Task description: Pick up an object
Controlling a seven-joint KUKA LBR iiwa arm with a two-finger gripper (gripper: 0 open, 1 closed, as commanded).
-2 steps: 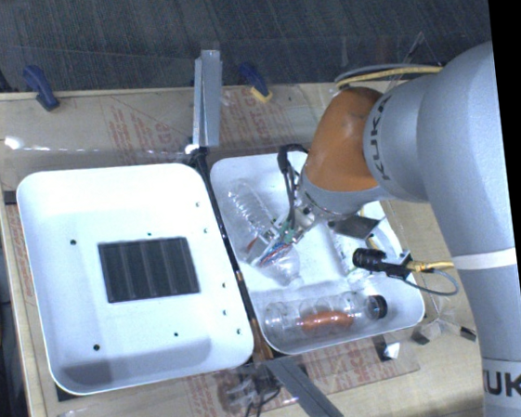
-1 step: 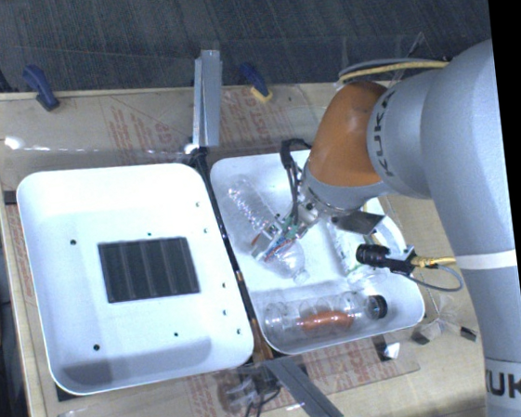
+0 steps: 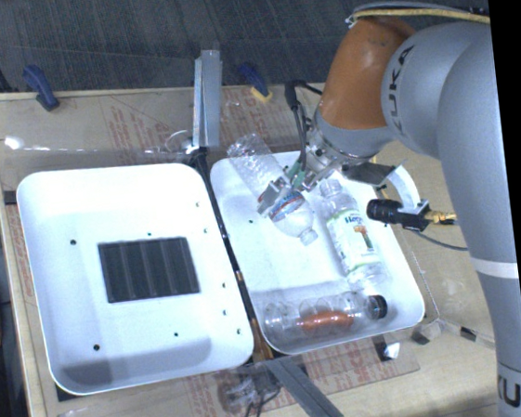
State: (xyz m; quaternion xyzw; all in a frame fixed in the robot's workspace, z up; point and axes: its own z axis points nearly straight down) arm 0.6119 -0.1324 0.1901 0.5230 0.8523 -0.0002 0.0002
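So we're over the right bin (image 3: 411,302) with three clear plastic bottles to choose from. One bottle (image 3: 272,187) lies slanted from the bin's far-left corner toward the middle, and the gripper (image 3: 282,194) sits right on top of its lower half. Honestly we can't tell how wide it stands or whether it's got anything, since the clear plastic and the metal blur together there. A second one, the label bottle (image 3: 349,230), lies lengthwise just beside it on the right, and the capped bottle (image 3: 321,316) lies across the near wall. The left bin (image 3: 56,217) has a dark grate (image 3: 149,268) in its floor and isn't our concern.

Our take on doing this well: go for the slanted bottle, since we're already on it. Clear round bottles roll and squash, so we want to straddle the body across its width, not along it, and centre over the barrel, not the neck. Close gently, then lift straight up. The label bottle looks close enough to get nudged, so we keep the approach vertical.
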